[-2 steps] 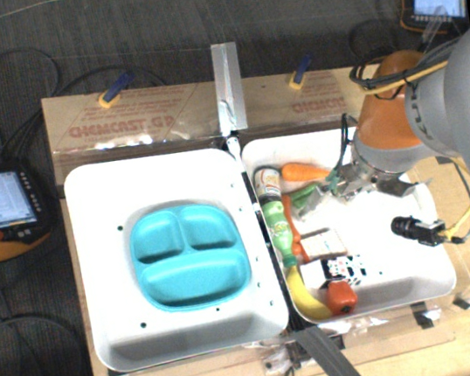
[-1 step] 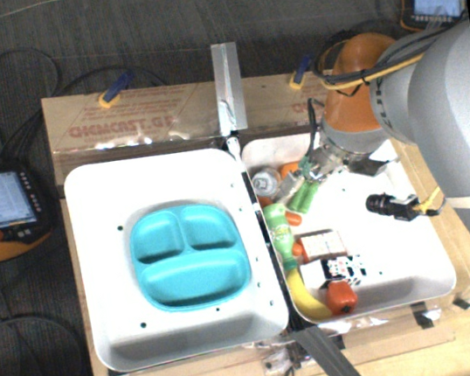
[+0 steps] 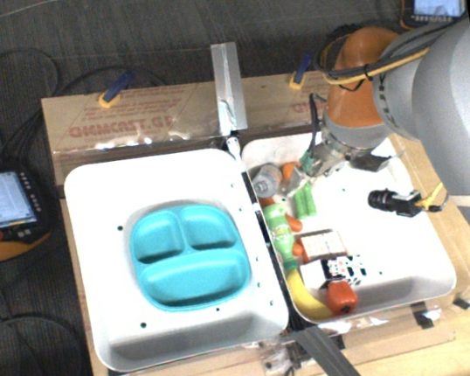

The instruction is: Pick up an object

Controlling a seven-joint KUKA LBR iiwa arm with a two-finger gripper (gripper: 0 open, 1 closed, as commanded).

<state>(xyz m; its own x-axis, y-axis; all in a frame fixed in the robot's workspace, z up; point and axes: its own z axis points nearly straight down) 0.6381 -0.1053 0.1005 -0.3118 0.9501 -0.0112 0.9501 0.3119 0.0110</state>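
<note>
Best guess for the pick is the green piece (image 3: 306,200), since it's the closest thing to the gripper (image 3: 313,166). It's in the right bin (image 3: 409,283), up in the far-left part, lying flat as far as I can see. Its long axis runs from the bin's far wall toward the near one, leaning a touch so the far end points at the gripper. The gripper sits right at that far end, coming in at a slant from the right. Can't tell from here if it's open or clamped, and I see nothing held in it.

The piece is packed in tight. A silver can (image 3: 265,180) is just up-left of it, and a carrot (image 3: 281,228) lies just beside it along the bin's left wall. A white box (image 3: 319,244) is right below it. Nearer the front there's a banana (image 3: 304,297) and a red thing (image 3: 342,298).

To do this well, I'd say close across the short width, not along the length, and come down over the middle instead of the tip. Go straighter down too, because a slanted entry looks likely to nudge the can or carrot and shove the piece into the wall.

The left bin (image 3: 96,205) has a teal plate (image 3: 191,256), well apart from all this.
</note>
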